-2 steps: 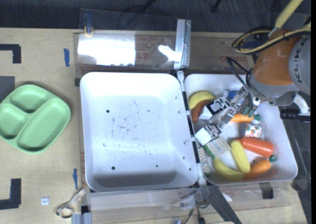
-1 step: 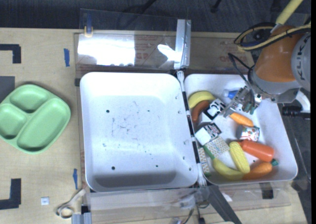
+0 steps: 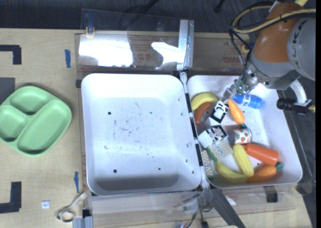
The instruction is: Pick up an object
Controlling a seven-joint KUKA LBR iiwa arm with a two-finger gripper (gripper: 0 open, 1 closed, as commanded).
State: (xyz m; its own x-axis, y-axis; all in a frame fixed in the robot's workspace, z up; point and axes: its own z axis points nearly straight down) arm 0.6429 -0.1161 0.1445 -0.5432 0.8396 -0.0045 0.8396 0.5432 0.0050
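The right bin (image 3: pixel 291 136) holds a heap of toy food. A yellow banana (image 3: pixel 202 99) lies at its back left, next to a black-and-white box (image 3: pixel 218 111) and a small orange carrot (image 3: pixel 235 111). A blue bottle (image 3: pixel 250 101) lies toward the back. A corn cob (image 3: pixel 242 157), a large carrot (image 3: pixel 261 153) and a second banana (image 3: pixel 227 172) lie near the front. My gripper (image 3: pixel 238 90) hangs low over the back of this bin, just above and left of the blue bottle, close to the small carrot. Nothing is visibly held.
The left bin (image 3: pixel 135 131) sits beside the right one, sharing a middle rim. A green divided plate (image 3: pixel 33 120) rests on the bench at far left. A clear plastic panel (image 3: pixel 133 46) stands behind the bins. Cables loop over the arm's orange band (image 3: pixel 273 41).
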